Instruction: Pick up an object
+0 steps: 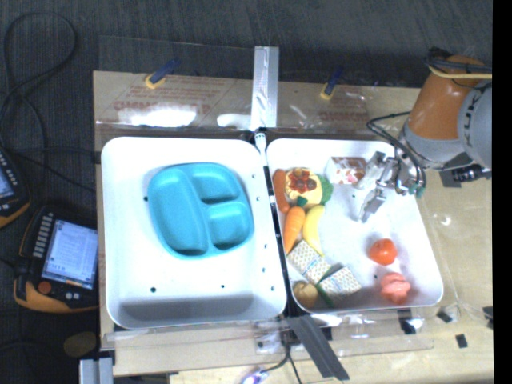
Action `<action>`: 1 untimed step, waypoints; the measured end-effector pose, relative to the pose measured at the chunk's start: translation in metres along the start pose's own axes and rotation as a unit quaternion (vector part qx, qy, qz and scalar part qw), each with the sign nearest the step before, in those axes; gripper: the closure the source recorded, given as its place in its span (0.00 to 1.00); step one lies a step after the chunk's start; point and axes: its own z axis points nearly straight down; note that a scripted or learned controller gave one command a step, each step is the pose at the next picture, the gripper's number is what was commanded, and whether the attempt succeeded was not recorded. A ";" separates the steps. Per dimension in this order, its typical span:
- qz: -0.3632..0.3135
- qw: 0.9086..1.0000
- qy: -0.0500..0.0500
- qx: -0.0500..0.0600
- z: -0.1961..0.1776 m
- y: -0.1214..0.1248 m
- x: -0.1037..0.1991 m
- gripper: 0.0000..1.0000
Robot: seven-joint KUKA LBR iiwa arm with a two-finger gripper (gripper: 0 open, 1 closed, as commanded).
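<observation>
Jaws [374, 202] apart, gripping nothing, low over bare floor of right bin [349, 229] | tomato [383, 251] just below jaws, carton [347, 170] beside, up-left | nothing lifted; grasp and lift remain

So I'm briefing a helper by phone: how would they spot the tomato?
Look in the right bin, toward its near right part. The tomato is the small round red-orange ball lying alone, just above the pink toy, which is paler and lumpier.
</observation>
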 end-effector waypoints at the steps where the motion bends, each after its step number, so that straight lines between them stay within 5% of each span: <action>1: 0.139 0.990 0.004 -0.004 0.001 0.006 0.002 0.00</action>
